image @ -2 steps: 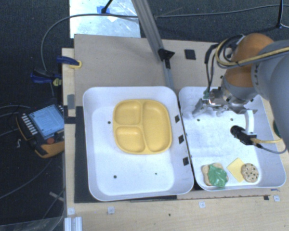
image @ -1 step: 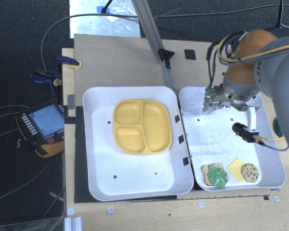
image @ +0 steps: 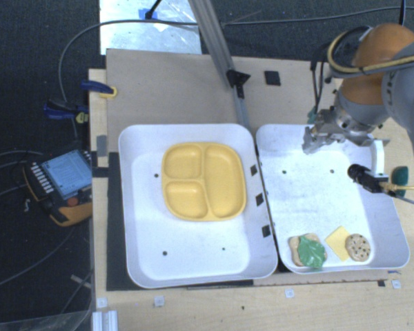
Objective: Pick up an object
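Note:
In the left bin (image: 141,254) lies a yellow divided plate (image: 203,181). At the near edge of the right bin (image: 393,226) sit a green leafy toy piece on a cookie (image: 309,249), a yellow cheese slice (image: 337,241) and a chocolate-chip cookie (image: 358,247). My gripper (image: 316,141) hangs over the far end of the right bin, well away from those items, with nothing visibly held.
The arm comes in from the upper right. A slanted metal pole (image: 214,33) crosses the back of the bench. A blue device (image: 61,174) and cables lie on the floor to the left.

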